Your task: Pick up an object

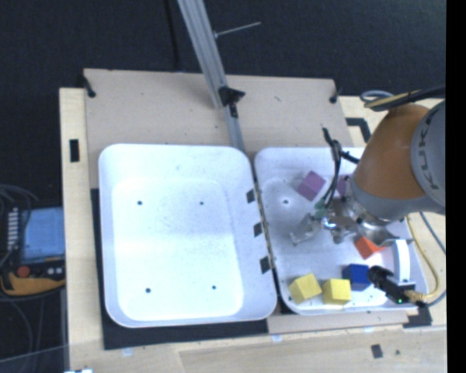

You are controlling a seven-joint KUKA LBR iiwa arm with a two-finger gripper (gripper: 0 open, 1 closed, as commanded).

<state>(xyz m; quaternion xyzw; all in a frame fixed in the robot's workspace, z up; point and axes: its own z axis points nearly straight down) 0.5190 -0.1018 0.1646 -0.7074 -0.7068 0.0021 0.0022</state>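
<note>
Wide open floor across the left bin (179, 231), easy passage there. The right bin (279, 179) is crowded: purple block (311, 184) up top, two yellow blocks (320, 288) and a blue block (357, 275) along the near wall, orange block (366, 247) beside the arm (396, 162).

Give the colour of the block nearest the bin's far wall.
Purple block, seen in the camera view.

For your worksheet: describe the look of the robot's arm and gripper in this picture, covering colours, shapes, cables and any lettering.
The arm is a thick, rounded body, orange on top and grey below, with part of dark lettering on its grey casing at the right. Thin black cables curve along its left side. The gripper is a small, pale grey metal piece with slim fingers, mounted under the grey wrist.
</note>
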